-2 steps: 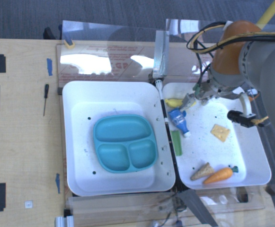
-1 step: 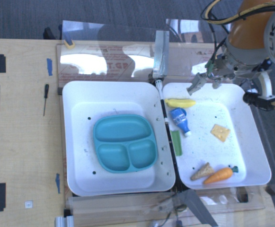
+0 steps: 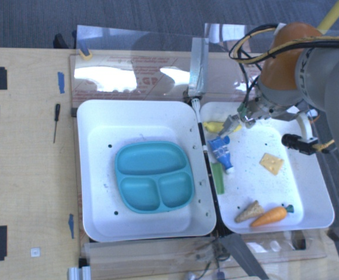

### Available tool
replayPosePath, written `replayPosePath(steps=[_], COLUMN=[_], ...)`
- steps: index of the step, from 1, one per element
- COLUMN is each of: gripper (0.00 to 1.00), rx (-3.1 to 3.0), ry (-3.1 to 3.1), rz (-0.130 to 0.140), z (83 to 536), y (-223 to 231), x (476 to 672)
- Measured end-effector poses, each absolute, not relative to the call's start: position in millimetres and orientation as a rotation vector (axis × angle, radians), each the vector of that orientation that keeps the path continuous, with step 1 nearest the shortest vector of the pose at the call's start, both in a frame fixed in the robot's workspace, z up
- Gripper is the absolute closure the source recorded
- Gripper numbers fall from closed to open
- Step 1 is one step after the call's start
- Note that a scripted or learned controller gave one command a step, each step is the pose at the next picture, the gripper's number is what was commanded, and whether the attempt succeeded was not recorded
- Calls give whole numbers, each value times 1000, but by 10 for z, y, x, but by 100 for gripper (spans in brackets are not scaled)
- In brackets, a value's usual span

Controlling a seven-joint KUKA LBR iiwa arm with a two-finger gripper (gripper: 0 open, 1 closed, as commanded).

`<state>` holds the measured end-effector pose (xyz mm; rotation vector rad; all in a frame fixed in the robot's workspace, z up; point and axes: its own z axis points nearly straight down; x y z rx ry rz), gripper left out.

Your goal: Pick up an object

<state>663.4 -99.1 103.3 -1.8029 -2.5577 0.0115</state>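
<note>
The gripper hangs low over the back left corner of the right bin, just above a yellow toy; whether it is wide or narrow cannot be told from here. The left bin holds a blue divided plate in its middle. In the right bin, a blue tube lies along the left wall with a green stick just in front of it. A carrot lies near the front edge, touching a tan cone. A cheese wedge sits apart, mid-bin.
</note>
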Motion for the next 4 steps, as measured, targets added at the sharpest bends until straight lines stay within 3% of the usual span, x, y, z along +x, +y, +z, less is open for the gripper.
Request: replayPosePath(steps=[1,2,4], gripper=[0,0,0], rx=[-1866,-1965,-2165], ry=[-2533,-2457,-2281], rz=[-6,-6,-11], z=[860,869,868], y=[-1032,-992,-1996], x=[6454,5943,5690])
